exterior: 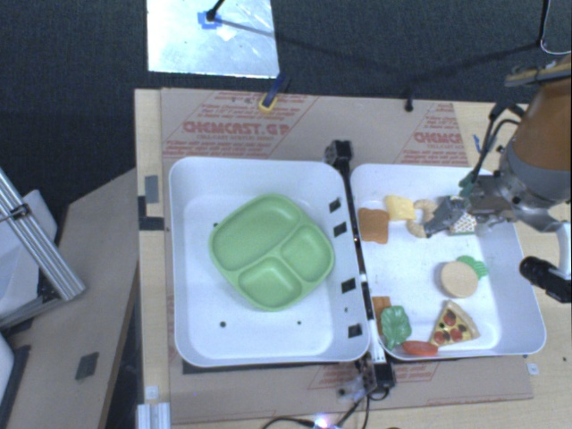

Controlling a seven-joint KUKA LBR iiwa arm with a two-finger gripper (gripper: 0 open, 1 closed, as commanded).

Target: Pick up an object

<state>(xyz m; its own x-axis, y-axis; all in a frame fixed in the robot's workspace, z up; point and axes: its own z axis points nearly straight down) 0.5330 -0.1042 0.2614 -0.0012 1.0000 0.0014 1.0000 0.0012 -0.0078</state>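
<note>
At the near edge of the right white bin (527, 329) lies a stiff plastic toy pizza slice (454, 323), probably light; its crust edge looks grippable. Farther back, the pincer (444, 219) hovers beside a pale ring-shaped piece (417, 220); I cannot tell its opening.

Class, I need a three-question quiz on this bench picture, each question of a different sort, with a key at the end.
1. True or false: the green plate lies in the right bin.
2. Which toy lies nearest the right bin's front edge? A) pizza slice B) yellow piece C) brown toast
3. Fill in: the gripper hovers over the ____ bin.

Key: 1 false, it lies in the left bin; 2 A; 3 right.
</note>
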